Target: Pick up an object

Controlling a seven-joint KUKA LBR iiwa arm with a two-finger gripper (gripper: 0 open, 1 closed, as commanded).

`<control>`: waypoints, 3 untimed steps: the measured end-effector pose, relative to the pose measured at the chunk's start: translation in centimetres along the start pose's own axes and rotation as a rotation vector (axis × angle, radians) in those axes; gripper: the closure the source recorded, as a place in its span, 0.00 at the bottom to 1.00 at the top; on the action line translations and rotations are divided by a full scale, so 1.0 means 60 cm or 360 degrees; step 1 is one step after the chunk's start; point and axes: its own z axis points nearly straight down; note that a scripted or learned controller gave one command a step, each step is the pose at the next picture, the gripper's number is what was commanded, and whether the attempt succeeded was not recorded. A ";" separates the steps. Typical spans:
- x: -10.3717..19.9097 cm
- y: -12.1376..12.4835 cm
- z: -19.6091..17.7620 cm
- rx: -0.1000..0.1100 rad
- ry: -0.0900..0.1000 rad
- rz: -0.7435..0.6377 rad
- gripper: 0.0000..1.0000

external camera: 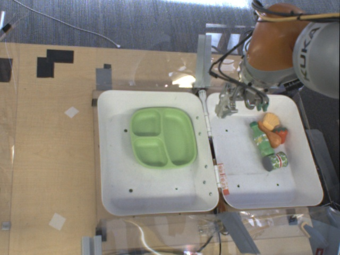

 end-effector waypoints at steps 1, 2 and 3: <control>0.032 0.152 0.006 0.0001 0.0014 0.0697 1.00; 0.079 0.322 0.094 0.0005 0.0021 0.1027 1.00; 0.159 0.404 0.118 0.0008 0.0017 0.1313 1.00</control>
